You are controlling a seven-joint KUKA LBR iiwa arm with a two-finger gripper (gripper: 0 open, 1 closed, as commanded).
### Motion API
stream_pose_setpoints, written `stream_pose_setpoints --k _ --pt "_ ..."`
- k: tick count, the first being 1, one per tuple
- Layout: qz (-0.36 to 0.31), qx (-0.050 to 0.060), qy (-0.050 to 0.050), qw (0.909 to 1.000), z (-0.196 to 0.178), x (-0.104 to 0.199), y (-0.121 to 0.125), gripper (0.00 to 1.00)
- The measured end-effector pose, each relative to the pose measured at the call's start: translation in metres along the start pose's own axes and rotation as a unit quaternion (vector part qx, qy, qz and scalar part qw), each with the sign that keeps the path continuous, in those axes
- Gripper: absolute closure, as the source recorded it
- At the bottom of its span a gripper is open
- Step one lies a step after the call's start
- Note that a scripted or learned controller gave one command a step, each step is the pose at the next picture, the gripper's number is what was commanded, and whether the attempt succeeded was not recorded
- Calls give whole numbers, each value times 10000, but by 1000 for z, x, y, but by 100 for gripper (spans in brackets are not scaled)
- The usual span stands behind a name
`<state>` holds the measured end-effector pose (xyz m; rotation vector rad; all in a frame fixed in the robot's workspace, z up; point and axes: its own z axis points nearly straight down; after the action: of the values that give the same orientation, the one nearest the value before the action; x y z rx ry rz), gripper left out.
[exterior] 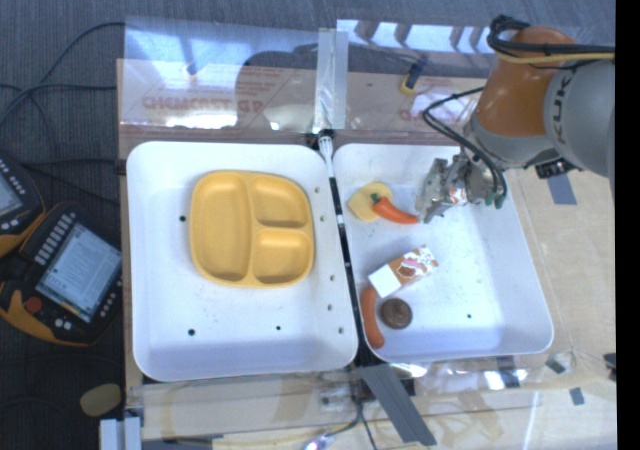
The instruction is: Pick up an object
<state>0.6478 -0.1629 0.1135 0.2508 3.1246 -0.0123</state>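
Observation:
My gripper [436,200] hangs low over the back of the right bin [500,278], just right of a toy carrot [394,212] that lies against a pale yellow round piece [364,200]. Nearer the front lie a small printed carton [404,271], a brown round piece [397,313] and an orange sausage-shaped piece [370,321]. Nothing is visible between my fingers.
The left bin [160,318] holds a yellow divided plate [252,226]. A clear plastic wall stands behind both bins. Handheld controllers [60,268] and cables lie off the bench at the left. The grey and orange arm [530,103] reaches in from the right.

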Motion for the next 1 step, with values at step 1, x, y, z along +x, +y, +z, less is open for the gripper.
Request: stream_pose_setpoints --k 1 --pt "1301 -26 24 9915 -67 12 -1 100"
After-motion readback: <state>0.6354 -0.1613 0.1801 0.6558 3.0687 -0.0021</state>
